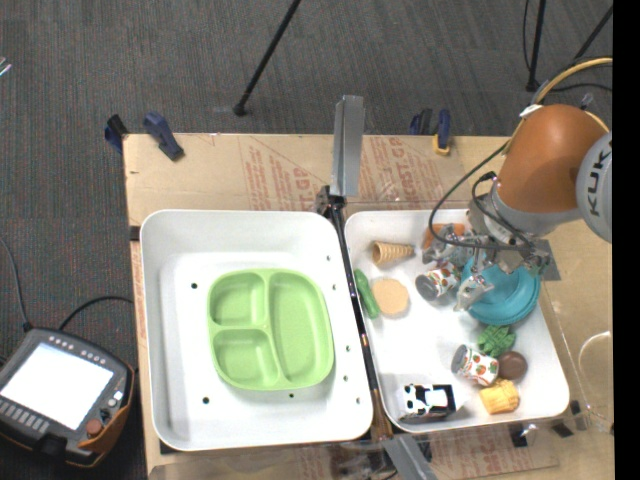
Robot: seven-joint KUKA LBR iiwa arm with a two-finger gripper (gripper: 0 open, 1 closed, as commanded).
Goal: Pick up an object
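- Nearest the camera: black-and-white cow-patterned toy (429,400) at the front edge of the right bin (425,353), with a yellow corn-like piece (500,397) to its right in the front right corner.
- Just behind those: a small white cup with red and green print (475,364) on its side, a green leafy toy (494,340), and a brown rounded piece (512,365), all close together.
- Gripper (472,280) sits over the back right of the right bin; arm enters from the right, orange band above the wrist.
- Finger state: cannot tell; the wrist and cabling hide them.
- Directly beside the gripper: a second small cup (436,282) on its left, a teal bowl (505,298) touching or just under it on its right. Whether either is grasped is unclear.
- Further left in the same bin: ice-cream cone (392,253) lying on its side, a round tan cookie (390,297), and a green pod-shaped toy (365,293) against the left wall.
- Left bin (170,268) holds a light green divided plate (270,328) with three compartments, lying flat at centre.
- Off the bench, lower left: handheld control pendant (60,388) on the floor.
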